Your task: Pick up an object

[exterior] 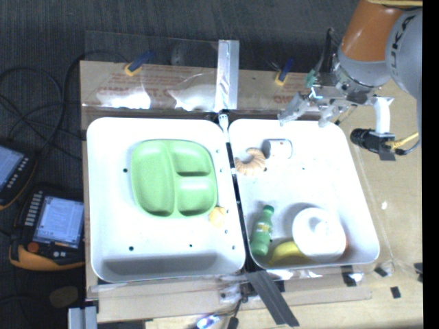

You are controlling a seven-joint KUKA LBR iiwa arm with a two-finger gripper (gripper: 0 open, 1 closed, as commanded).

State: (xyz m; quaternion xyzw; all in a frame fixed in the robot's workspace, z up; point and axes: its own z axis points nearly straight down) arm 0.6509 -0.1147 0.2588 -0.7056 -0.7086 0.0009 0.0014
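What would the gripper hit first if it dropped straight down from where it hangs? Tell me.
Probably the far rim of the right bin, or the bare white floor just inside it. The gripper hangs over that edge; depth is unclear in this slanted view.

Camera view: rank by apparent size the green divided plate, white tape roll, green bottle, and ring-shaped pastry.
1. Green divided plastic plate, left bin, clearly largest.
2. White tape roll, right bin.
3. Green bottle with yellow label.
4. Tan ring-shaped pastry.
The bottle and pastry look close in size; that order is unsure.
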